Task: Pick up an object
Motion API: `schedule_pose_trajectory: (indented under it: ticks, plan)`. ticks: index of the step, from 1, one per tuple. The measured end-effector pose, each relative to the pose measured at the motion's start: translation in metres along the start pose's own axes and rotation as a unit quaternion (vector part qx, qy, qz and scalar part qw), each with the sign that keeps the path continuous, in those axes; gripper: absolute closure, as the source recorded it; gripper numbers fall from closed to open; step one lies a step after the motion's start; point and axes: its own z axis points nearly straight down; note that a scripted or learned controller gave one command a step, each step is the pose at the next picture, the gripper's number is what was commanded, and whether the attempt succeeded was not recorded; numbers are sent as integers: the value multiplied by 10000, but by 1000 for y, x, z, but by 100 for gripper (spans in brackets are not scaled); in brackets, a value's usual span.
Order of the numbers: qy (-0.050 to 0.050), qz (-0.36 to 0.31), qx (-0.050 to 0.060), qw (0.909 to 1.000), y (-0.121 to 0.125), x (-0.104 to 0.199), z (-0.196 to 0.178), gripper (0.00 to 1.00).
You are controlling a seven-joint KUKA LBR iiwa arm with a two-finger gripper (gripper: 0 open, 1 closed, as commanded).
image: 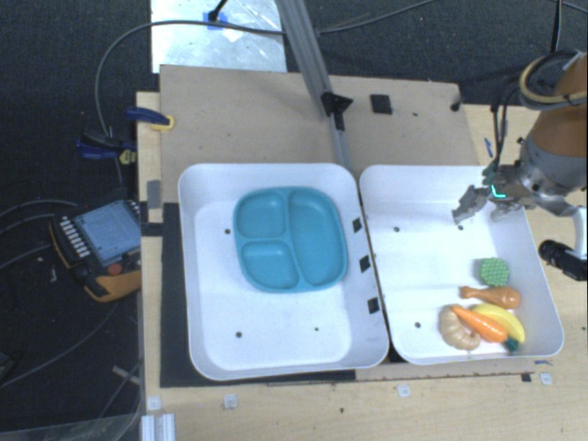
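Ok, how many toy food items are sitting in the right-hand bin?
5, clustered in its near right corner: a green piece, a drumstick, a banana, a carrot and a tan piece. More may be hidden underneath.

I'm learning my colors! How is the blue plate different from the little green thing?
The blue plate lies in the left bin; the green thing lies in the right bin. The blue plate is much bigger than the green thing. The blue plate looks smooth with three sections; the green thing looks bumpy. The blue plate lies alone; the green thing sits near other toy foods. Both rest flat in white bins.
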Motion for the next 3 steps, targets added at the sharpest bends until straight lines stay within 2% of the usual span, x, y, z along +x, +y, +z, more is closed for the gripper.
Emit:
schedule_pose_trajectory:
  ticks: [1,2,3]
  plan:
    - [-2,-3,-12,10000,1,0,-1,0]
    - [0,13,12,10000,-6,0,60,0]
    - [-7,19,-25,10000,-4,0,109,0]
